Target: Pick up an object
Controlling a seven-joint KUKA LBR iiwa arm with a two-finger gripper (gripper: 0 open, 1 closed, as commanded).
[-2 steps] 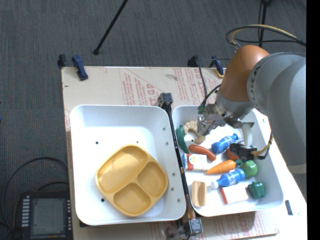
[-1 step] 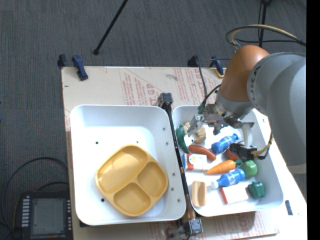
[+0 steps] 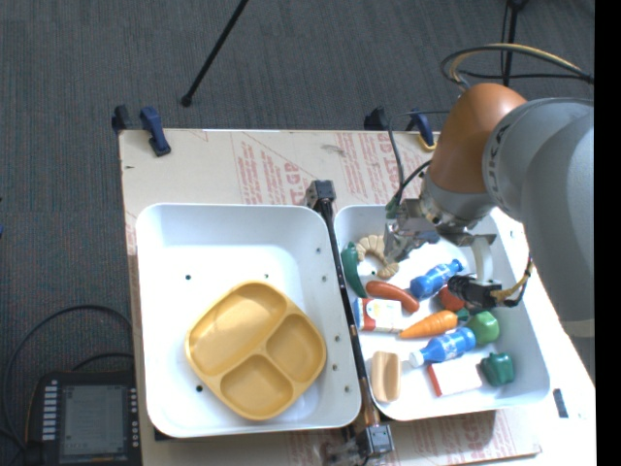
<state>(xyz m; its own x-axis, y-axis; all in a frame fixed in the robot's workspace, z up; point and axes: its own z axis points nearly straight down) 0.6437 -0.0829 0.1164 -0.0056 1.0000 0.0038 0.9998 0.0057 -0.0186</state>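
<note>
2 fingers [image 3: 400,244] over beige ring toy [image 3: 372,250], just beside; grip state unclear.

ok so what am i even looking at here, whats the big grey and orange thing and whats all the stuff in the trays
The big grey and orange thing is a robot arm, reaching in from the right. Its job is to pick up an object. The one camera is fixed above the bench, looking down at a slant.

At the arm's tip is a gripper, low over the back of the right bin. I can't tell whether it is holding anything.

That bin holds toy food and small items: a hot dog, a carrot, two blue bottles, a bun, a pale ring-shaped piece and some green pieces.

The left bin holds a yellow divided plate. Blue clamps grip the board's far edge.
</note>
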